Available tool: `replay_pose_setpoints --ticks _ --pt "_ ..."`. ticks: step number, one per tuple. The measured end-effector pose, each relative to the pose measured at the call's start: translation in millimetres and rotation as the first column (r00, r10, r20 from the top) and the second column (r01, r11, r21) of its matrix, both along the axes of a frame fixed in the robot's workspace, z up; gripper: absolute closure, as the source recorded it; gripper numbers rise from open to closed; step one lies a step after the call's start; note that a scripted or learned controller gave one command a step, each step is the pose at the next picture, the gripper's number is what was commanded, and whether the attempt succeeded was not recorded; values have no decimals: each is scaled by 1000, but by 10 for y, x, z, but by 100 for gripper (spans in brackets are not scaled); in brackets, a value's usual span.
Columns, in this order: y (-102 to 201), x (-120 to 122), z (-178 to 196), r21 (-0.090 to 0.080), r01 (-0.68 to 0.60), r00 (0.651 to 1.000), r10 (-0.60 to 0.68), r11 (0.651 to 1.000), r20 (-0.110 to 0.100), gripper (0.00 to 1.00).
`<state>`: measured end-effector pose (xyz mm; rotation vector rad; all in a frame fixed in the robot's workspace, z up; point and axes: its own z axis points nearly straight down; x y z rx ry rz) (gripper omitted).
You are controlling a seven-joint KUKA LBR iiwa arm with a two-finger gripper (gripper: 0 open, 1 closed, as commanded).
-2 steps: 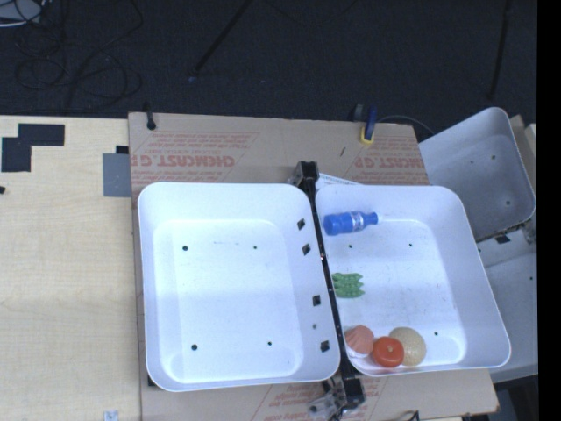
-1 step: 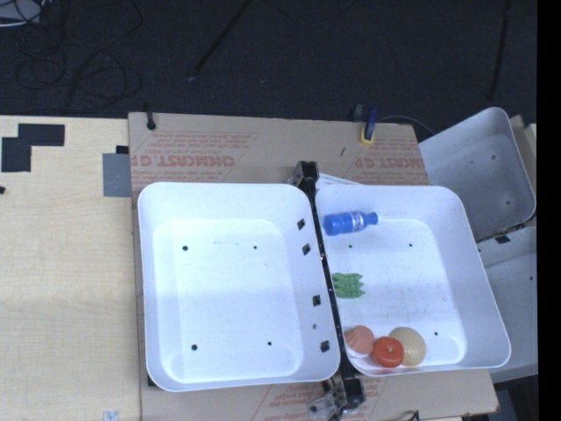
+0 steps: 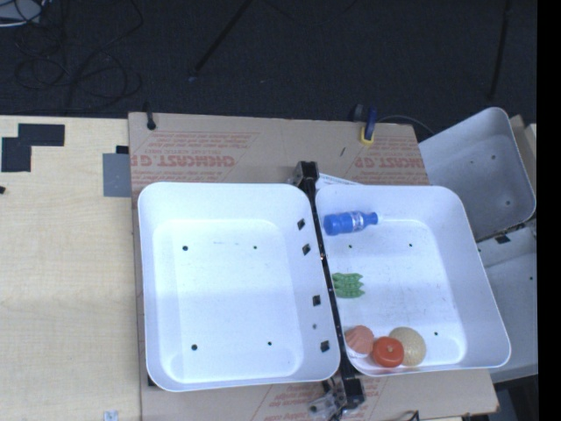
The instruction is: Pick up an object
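Observation:
The right bin [image 3: 456,261] holds a blue bottle [image 3: 349,223] lying on its side near the far left corner. A small green object [image 3: 347,285] rests by the bin's left wall at mid depth. Near the front left corner sit three things close together: a pink round piece [image 3: 358,338], a red round piece [image 3: 387,352] and a tan round piece [image 3: 408,345].
The left bin [image 3: 158,279] lies beside the right one, with a black divider strip [image 3: 320,270] between them. Both rest on a cardboard sheet [image 3: 228,152]. A grey metal plate [image 3: 478,169] stands at the far right. A blue and yellow clamp [image 3: 368,125] sits on the cardboard's far edge.

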<state>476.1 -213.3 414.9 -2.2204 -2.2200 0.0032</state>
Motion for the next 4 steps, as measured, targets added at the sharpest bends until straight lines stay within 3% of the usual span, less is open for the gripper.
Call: replay_pose_setpoints --ticks 1,2,3,4 --pt "1 -2 -348 1 0 1000 0 1000 -2 100" --pt "-5 1 1 -1 -2 1000 2 1000 4 100" --pt "0 -1 -233 0 0 1000 0 1000 -1 100" --pt "-5 -1 -11 -1 -2 1000 2 1000 3 100"
